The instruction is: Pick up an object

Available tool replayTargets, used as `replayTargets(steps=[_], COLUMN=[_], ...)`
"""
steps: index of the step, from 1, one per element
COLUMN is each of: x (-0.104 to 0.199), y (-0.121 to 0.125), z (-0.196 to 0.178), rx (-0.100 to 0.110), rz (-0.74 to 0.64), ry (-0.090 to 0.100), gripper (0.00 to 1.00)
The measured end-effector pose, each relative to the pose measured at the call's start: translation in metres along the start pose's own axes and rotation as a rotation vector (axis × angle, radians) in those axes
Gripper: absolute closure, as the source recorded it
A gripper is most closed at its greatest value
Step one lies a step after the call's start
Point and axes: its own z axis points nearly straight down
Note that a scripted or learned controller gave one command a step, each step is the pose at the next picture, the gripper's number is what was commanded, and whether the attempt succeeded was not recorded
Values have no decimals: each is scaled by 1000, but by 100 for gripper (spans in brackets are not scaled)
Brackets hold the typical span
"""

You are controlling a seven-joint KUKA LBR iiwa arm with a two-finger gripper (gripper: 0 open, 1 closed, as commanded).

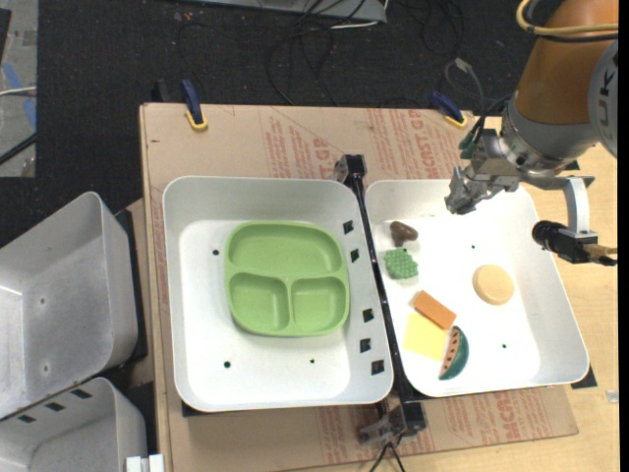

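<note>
My gripper [462, 203] hangs over the back of the right bin [550, 362], above its far edge. Several small objects lie in that bin: a brown piece [403, 231] just left of and below the gripper, a green round textured piece [400, 264], an orange block [433, 310] resting on a yellow square [426, 338], a watermelon slice [455, 353], and a pale round disc [492, 284]. Nothing shows between the gripper's fingertips.
The left bin [197, 362] holds a green divided plate [288, 278]. A black divider with clips [371, 283] runs between the bins. A grey tub [59, 293] sits at the left of the bench. Clamps hold the board's far edge.
</note>
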Motion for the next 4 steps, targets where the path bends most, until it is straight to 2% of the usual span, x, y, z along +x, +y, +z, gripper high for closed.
replayTargets(steps=[1,2,3,4], x=[43,99,150,190], y=[-23,-50,-73,-104], z=[18,17,35,43], rx=[3,2,3,4], rz=[1,-1,0,0], ry=[0,1,0,0], gripper=[100,100,100,100])
